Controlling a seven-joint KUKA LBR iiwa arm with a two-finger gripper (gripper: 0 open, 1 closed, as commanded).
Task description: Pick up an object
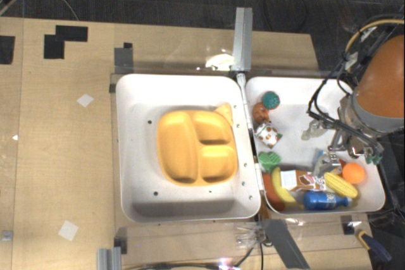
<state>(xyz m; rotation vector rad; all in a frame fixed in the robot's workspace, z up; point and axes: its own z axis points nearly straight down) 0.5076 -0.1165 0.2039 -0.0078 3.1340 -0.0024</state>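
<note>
A light brown table [63, 155] holds two white bins side by side. The left bin [136, 136] sits in the middle of the frame. Inside it lies a big yellow tray [195, 147] with three parts.

The right bin [294, 104] is on the right side of the frame and has many small toys in it. Near its top left are a teal ball [271, 100] and, just below it, a brown toy [260, 113]. Under those is a small white block with dots [268, 135]. Lower down is a green toy [269, 160]. Along the bottom edge of this bin lie a yellow banana [283, 188], a blue bottle [326, 200] on its side, a yellow corn [340, 185] and an orange ball [354, 173]. The corn and the orange ball are just beside each other. A small box with red and white on it [304, 180] lies between the banana and the corn.

The arm [383, 82] comes in from the right side of the frame, grey with a big orange part. Black cables loop next to it. The claw [327, 158] hangs over the right part of the right bin, close to the corn and the orange ball. I cannot tell if the claw is wide or narrow, and I cannot see a toy in it.
</note>
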